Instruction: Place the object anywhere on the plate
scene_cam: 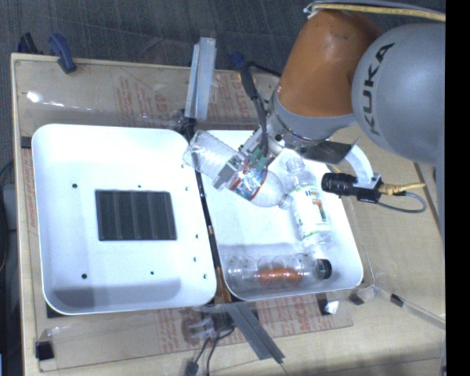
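Reaching in over the right bin [352,249], the gripper [236,171] sits against a clear plastic bottle [235,167] lying on its side; whether it clamps the bottle cannot be told. Just beyond, a second clear bottle [307,206] lies to its right. Farther below, a third bottle [274,271] rests along the bin's near wall. Well to the left, a dark ribbed plate [135,215] lies in the left bin [63,163].

A wooden bench [78,92] bears two white bins [63,210] side by side.
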You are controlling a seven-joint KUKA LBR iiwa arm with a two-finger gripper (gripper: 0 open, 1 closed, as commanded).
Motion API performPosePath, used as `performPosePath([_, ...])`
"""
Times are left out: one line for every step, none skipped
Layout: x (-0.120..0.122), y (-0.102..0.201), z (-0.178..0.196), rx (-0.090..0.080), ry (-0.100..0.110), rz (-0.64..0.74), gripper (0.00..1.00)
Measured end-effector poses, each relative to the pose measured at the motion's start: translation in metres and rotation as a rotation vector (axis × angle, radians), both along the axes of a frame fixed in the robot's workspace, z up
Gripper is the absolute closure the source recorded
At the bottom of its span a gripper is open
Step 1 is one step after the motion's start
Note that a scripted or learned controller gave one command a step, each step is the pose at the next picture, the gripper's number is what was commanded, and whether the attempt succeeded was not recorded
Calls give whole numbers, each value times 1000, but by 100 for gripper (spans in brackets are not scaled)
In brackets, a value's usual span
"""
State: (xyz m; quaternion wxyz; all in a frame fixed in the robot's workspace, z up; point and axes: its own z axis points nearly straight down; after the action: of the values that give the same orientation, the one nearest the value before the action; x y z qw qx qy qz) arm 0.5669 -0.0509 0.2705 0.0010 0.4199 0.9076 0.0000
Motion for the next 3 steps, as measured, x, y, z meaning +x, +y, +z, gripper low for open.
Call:
performPosePath([-4,38,-79,1,5,378,100])
performPosePath([-4,38,-79,0,5,377,0])
performPosePath([-29,38,-79,1,5,251,0])
